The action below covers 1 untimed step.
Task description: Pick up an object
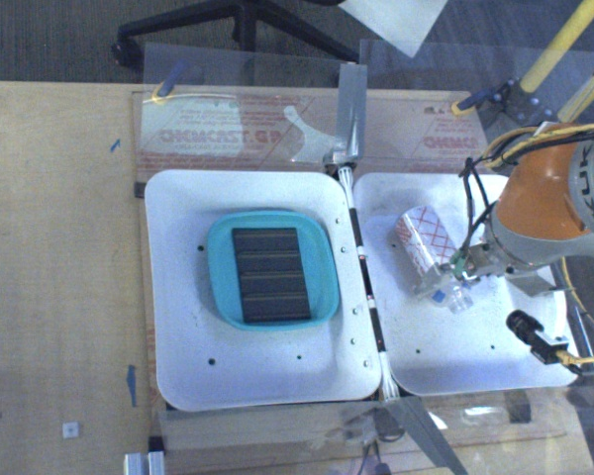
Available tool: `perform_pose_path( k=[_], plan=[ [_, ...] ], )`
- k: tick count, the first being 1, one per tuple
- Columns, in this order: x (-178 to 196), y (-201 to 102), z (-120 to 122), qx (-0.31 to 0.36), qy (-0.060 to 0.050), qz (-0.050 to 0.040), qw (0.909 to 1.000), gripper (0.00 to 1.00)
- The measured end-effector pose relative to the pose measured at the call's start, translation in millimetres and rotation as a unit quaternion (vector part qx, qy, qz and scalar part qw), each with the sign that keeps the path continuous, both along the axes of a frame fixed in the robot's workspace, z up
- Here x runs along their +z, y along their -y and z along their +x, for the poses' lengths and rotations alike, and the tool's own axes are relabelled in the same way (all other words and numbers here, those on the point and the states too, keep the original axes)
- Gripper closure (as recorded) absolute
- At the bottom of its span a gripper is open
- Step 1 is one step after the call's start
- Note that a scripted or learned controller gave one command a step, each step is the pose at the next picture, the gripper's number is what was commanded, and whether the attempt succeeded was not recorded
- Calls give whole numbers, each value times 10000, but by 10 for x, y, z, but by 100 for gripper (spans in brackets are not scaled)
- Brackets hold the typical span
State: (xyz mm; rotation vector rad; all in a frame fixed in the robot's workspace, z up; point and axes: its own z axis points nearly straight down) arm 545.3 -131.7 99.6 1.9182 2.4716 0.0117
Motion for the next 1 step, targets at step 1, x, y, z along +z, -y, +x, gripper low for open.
perform_pose_path(
  k=[1],
  plan=[
    [850, -680, 269, 26, -70, 9, 10000, 100]
  ],
)
